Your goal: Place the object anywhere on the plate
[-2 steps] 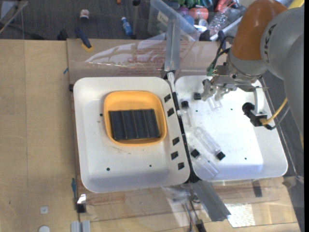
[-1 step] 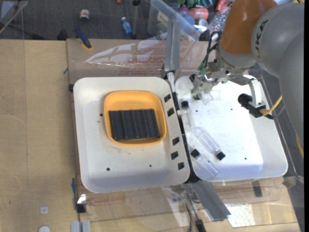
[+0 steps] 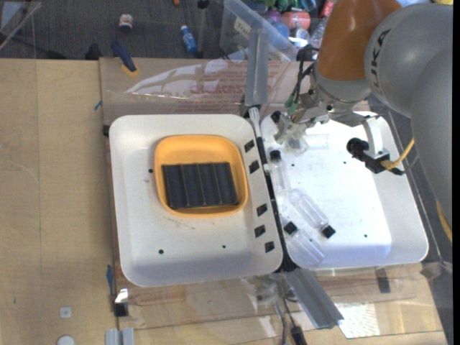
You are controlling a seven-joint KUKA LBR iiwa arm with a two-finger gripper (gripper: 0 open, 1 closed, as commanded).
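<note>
Behind the wooden bench (image 3: 50, 192) lay dark grey carpet with a few small tools scattered on it, and a clear plastic tub (image 3: 241, 16) heaped with coloured toys stood at the far edge. Two shallow white bins sat side by side on the bench.

Left white bin (image 3: 136, 254): held the rounded-square orange plastic plate (image 3: 167, 152), set a little toward the far side. A flat black rectangular slab with lengthwise ribs (image 3: 200, 185) lay on the plate, roughly centred and inside its rim.

Right white bin (image 3: 377, 225): a clear plastic tube (image 3: 307, 208) lay on its side in the near-left part, slanted, with a small black cap (image 3: 328, 231) at its nearer end. It was well apart from the plate, with the divider between the bins in the way.

My grey arm (image 3: 420, 56), with its orange band (image 3: 348, 34), reached in from the right. My pincer (image 3: 291, 134) hung over the far-left corner of the right bin, just beside the divider, clear of the tube and clear of the plate. I could not tell whether the pincer was apart or together, and I saw nothing gripped in it.

Several small black squares (image 3: 261, 208) lined the inner edges of both bins.
</note>
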